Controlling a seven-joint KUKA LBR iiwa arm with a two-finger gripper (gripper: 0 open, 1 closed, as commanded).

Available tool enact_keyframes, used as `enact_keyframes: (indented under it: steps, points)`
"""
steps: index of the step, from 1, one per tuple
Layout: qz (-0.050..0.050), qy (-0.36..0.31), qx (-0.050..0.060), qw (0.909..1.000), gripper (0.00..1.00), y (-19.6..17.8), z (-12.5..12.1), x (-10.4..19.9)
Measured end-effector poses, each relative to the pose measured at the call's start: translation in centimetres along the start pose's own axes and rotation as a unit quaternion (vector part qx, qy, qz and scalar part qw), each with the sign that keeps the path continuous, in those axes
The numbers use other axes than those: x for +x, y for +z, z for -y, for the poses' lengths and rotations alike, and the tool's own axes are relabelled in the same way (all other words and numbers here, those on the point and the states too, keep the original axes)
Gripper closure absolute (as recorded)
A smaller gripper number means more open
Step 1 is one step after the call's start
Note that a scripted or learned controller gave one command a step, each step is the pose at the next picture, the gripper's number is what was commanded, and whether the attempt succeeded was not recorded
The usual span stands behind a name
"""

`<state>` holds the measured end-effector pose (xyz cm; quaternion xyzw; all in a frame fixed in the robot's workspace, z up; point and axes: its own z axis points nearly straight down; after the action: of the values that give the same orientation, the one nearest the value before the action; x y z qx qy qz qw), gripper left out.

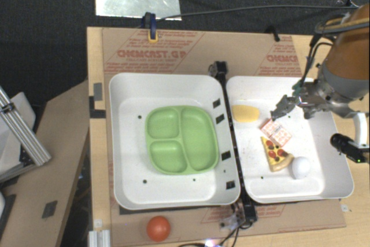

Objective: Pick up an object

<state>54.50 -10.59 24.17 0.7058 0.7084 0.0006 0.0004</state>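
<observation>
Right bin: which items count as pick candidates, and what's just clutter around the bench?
Candidates, in the right bin, near the gripper:
yellow piece
checked packet
pizza slice
white ball

Lying about:
green divided plate in left bin
orange ball on the cardboard

We see the right bin point(332, 185) crowded around its middle: a yellow piece point(245, 113) near the divider, a red-and-white packet point(278, 132), a pizza slice point(276, 154) and a white ball point(300, 167) close together. The gripper point(284, 107) hangs just above the packet. Bare floor lies along the bin's near edge and far corner.
</observation>
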Motion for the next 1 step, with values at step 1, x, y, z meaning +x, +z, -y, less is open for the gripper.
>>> enact_keyframes:
  steps: [1]
  points:
    - [0.0, 0.001, 0.002, 1.0, 0.0, 5.91, -0.78, 0.11]
